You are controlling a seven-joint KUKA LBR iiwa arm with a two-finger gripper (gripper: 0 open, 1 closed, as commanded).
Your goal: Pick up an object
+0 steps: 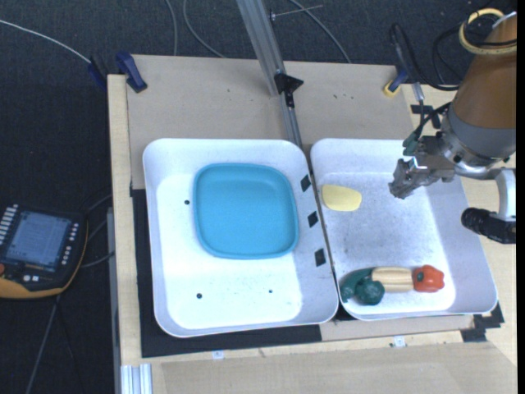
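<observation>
Looks down from high up, at a slant, on both bins [164, 220]; arm [484, 97] at 3 o'clock.

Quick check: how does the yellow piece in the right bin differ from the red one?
The yellow piece is pale and flattish; the red piece is bright and rounder. The yellow piece lies alone near the bin's left wall; the red piece sits at the front edge, touching a tan piece. Both lie in the right bin, apart from the gripper.
</observation>
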